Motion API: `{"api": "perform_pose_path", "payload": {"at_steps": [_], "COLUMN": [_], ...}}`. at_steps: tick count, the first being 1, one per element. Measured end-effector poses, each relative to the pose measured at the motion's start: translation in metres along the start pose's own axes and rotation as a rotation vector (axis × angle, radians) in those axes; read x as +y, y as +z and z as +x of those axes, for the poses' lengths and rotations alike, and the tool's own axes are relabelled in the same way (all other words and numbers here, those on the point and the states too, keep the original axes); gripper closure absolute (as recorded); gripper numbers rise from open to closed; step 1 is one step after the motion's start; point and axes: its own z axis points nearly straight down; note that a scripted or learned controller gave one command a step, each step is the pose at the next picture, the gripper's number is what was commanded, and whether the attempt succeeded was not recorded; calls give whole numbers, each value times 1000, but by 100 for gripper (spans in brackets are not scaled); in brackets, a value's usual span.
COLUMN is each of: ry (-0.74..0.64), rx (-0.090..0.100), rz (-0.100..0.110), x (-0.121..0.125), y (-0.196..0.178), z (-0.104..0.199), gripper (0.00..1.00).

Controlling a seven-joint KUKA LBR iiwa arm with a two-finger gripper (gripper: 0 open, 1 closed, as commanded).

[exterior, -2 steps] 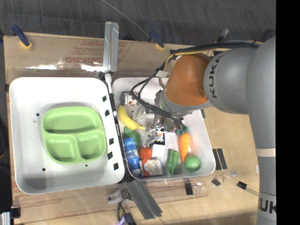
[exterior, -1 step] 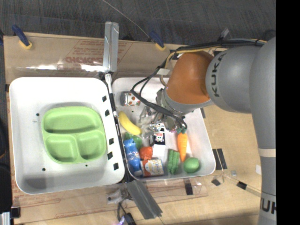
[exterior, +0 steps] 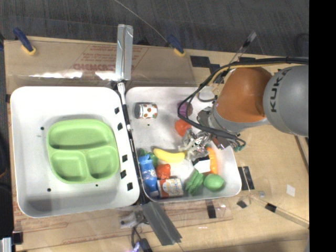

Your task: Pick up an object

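The gripper (exterior: 195, 142), its opening impossible to tell, hangs just right of the banana (exterior: 169, 154).

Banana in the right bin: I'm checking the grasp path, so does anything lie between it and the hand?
Nothing visible does. The hand hangs just right of the banana, at its tip. A red piece and blue bottle crowd the banana's lower left, away from the hand.

Purple object (exterior: 184, 109) and orange-red one (exterior: 182, 126) partly hidden under the arm (exterior: 247, 96).
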Motion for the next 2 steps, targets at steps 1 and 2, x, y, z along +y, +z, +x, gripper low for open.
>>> {"api": "perform_pose_path", "payload": {"at_steps": [1, 2], "ry": [-25, -24], "rx": [-7, 1], "rz": [8, -1], "x": [9, 10], "y": [-117, -112], "z": [-5, -3], "gripper": [100, 0]}}
